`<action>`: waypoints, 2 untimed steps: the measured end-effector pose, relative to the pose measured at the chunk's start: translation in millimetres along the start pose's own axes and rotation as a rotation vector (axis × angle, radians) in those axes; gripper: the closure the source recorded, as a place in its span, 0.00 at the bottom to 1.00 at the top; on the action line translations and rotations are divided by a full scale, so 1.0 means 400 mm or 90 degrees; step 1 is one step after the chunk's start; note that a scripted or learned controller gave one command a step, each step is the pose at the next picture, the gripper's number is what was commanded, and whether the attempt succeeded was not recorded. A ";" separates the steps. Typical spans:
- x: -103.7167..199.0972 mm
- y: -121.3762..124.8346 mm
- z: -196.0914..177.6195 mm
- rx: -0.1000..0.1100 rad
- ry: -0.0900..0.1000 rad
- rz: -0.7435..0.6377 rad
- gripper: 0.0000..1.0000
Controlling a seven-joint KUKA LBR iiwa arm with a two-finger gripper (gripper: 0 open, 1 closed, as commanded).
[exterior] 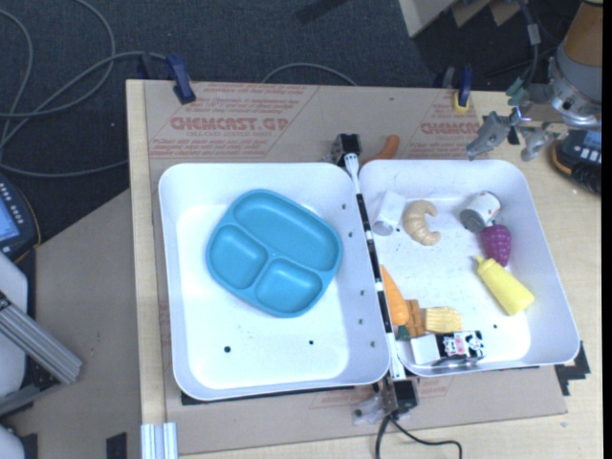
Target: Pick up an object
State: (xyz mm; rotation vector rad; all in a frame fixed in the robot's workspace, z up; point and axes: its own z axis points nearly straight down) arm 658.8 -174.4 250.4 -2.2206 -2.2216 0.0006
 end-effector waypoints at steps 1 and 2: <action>-0.116 0.013 0.373 0.008 0.010 0.001 0.00; -0.120 0.023 0.325 -0.002 0.000 -0.002 1.00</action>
